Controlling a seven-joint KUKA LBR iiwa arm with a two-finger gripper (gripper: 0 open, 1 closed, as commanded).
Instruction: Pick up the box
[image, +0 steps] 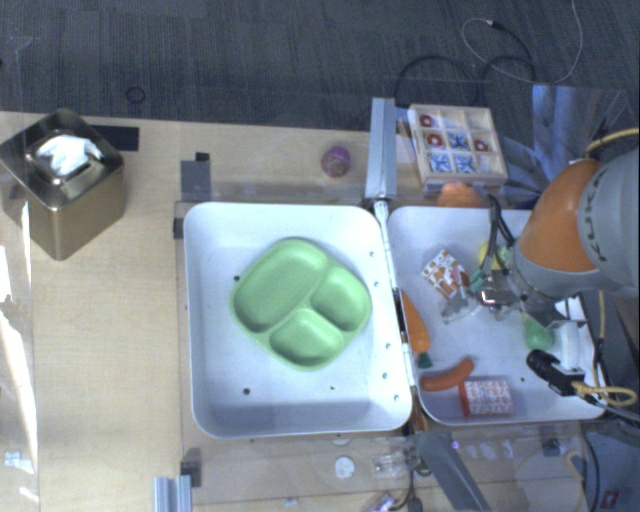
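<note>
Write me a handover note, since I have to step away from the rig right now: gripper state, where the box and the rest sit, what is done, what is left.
Gripper: low in the right bin, beside the small patterned box; whether the fingers are open or shut can't be told.
Box: lies in the right bin's upper middle, not seen between the fingers.
Also in the right bin: a carrot along the left wall, a sausage and a red-patterned packet near the front.
Left bin: holds a green divided plate.
Done: arm brought to the box.
Left: grasp and lift it.
</note>
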